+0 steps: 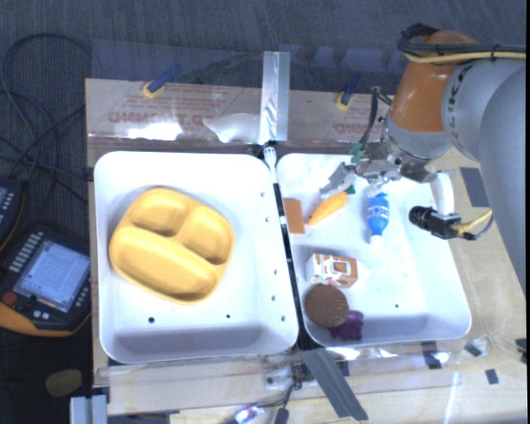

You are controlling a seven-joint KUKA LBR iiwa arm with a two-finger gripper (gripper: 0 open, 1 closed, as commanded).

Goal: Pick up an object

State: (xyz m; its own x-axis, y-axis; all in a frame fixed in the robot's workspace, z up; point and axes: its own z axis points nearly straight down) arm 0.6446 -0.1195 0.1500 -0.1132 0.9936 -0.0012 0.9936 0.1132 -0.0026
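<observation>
In the left bin: the shallow white left bin [128, 325] holds one large, glossy yellow moulded plastic object with three rounded lobes [170, 243], filling most of the floor's middle.
At the divider: a small flat orange block [292, 215] leans against the inner wall of the shallow white right bin [442, 312].
Task thing: a small orange plastic carrot [329, 207] lies tilted on the right bin's floor, thick end up and right, its greenish tip right by the gripper.
Other items, right bin: a white and orange printed packet [335, 270] sits mid-floor; below it a round brown disc [325, 305] touches a small purple cluster [349, 326] at the near wall; a blue and white plastic bottle [376, 215] lies upright in the view, just right of the carrot.
Gripper: the two-finger gripper [352, 173] hangs over the bin's upper part, above the carrot's top end; whether its fingers are apart or together, I cannot tell.
Hard to make out: the packet's print and what the purple cluster is.
Open room: bare floor lies along the right bin's right side and lower right corner; the left bin has clear margin all around the yellow object.
</observation>
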